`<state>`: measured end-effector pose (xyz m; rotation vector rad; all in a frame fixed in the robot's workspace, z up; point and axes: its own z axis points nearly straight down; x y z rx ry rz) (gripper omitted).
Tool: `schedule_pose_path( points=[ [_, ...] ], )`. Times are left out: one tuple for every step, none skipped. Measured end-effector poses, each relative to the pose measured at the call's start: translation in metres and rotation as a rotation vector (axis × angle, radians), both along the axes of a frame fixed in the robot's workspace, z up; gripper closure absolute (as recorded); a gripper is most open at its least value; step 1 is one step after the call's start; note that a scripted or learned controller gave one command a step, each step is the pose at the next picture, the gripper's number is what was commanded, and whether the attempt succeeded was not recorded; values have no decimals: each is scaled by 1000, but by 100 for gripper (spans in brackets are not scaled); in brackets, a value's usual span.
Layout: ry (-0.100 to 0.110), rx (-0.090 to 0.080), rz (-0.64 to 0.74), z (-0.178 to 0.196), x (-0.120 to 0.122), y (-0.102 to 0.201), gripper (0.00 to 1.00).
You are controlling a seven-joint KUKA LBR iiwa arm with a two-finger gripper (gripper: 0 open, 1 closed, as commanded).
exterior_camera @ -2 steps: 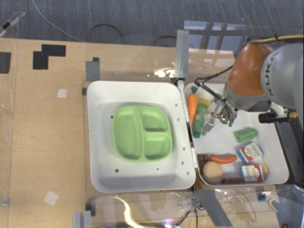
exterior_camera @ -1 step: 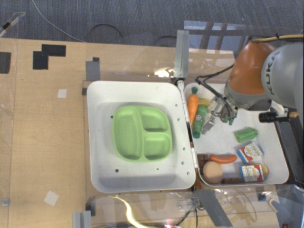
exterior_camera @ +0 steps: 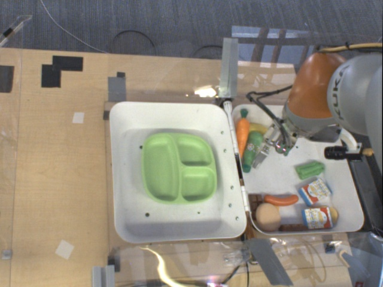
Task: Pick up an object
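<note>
Nearest the camera, along the near wall of the right bin [exterior_camera: 353, 223], sit a round tan bun [exterior_camera: 268, 216], a sausage [exterior_camera: 281, 200] just behind it, and a small printed can [exterior_camera: 316, 217] with a carton [exterior_camera: 315, 191] beside it. Further in, a green wedge-shaped toy [exterior_camera: 309, 170] lies alone on bare white floor.

At the bin's far left corner a carrot [exterior_camera: 242, 134] lies along the left wall, and a green bottle [exterior_camera: 254, 146] rests against it. The gripper [exterior_camera: 261, 155] hangs low right at that bottle, its tip at the bottle's near end, so the bottle looks like the chosen object; whether the tool is spread or closed, I cannot tell, and no grasp is visible.

Packed against the carrot and wall, the bottle leaves little room on that side.

Left of this, the other bin [exterior_camera: 119, 178] carries a green divided plate [exterior_camera: 179, 167] at its centre.
</note>
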<state>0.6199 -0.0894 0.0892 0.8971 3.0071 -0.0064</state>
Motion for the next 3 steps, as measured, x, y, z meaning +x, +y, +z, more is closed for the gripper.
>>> schedule_pose_path(
  points=[
    [-1,-2,58,0,2,1,0],
    [-4,-2,105,0,2,2,0],
    [-11,2,28,0,-7,0,0]
  ],
)
